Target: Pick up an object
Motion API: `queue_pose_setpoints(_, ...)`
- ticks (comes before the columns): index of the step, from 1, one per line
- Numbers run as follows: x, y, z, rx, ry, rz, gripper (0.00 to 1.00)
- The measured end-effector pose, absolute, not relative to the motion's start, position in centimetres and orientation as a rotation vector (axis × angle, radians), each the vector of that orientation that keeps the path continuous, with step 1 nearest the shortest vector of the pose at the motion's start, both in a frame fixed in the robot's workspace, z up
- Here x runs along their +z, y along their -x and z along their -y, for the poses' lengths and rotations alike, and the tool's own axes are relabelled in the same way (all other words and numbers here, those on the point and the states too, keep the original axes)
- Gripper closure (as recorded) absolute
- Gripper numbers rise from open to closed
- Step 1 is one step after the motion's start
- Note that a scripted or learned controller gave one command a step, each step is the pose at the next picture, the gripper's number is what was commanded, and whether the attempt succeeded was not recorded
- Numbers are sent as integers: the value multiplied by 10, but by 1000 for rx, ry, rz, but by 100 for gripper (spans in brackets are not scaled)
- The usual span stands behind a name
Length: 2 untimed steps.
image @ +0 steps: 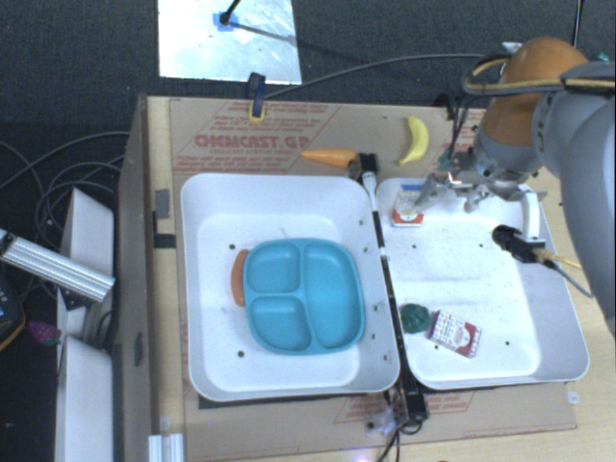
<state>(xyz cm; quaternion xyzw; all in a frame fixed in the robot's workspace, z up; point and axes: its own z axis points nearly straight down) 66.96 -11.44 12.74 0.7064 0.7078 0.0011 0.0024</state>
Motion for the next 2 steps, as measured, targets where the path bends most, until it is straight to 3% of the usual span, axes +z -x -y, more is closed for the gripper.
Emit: queue_pose_setpoints(2, 86, -666, 94, -26, -2222, -2228, 0)
